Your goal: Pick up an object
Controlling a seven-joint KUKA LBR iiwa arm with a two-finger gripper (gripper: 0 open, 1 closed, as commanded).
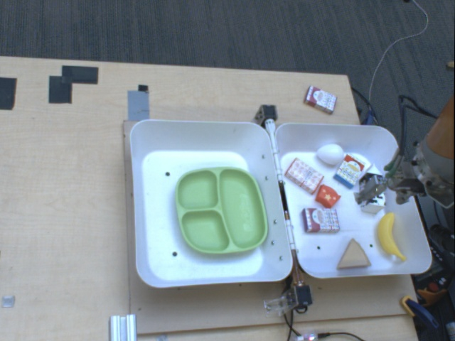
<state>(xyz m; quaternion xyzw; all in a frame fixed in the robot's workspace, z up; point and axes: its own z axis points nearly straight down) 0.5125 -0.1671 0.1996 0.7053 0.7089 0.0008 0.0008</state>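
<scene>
Broadly, the tabletop point(64, 190) carries two shallow white bins side by side. My left bin point(153, 212) holds a green divided plate point(221, 210) lying flat at its middle. My right bin point(405, 258) holds the small things. My arm point(439, 158) comes in from the right, and my tool point(372, 190) sits low over the right half of that bin, just above the yellow banana point(388, 236); whether it is spread or closed, or has hold of anything, I cannot tell. Near the tool's far-left side lies a blue and white carton point(351, 170), with a white egg point(330, 153) beyond it. Left of these a pink-patterned box point(304, 175) lies at a slant, an orange block point(327, 196) just near of it, then a red and white box point(320, 220). A tan wedge point(353, 255) rests at the near edge. Outside the bins, another small red box point(320, 99) lies on the far tabletop.
</scene>
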